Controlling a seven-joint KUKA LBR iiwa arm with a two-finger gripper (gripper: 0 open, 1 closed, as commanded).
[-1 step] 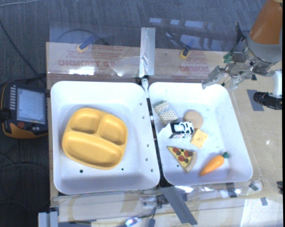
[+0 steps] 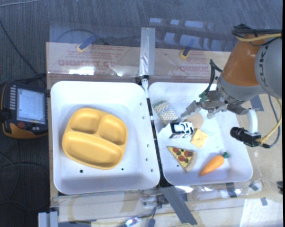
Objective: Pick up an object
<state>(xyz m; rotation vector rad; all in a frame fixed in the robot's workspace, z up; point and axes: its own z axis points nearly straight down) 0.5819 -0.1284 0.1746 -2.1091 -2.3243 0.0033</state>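
The right white bin (image 2: 239,171) holds several small objects. A grey patterned block (image 2: 165,111) lies near its left wall. Below it are a black-and-white toy (image 2: 182,129) and a yellow cheese wedge (image 2: 199,138). A pizza slice (image 2: 182,156) and an orange carrot (image 2: 212,164) lie near the front. My gripper (image 2: 200,110) hangs over the bin's upper middle, just above and to the right of the toy. It is open, with one finger (image 2: 190,109) pointing left, and nothing sits between the fingers.
The left white bin (image 2: 62,91) carries a yellow divided plate (image 2: 95,137). A teach pendant (image 2: 24,110) lies on the floor to the left. A black cylinder with yellow cable (image 2: 244,136) hangs off the arm over the right bin's right edge.
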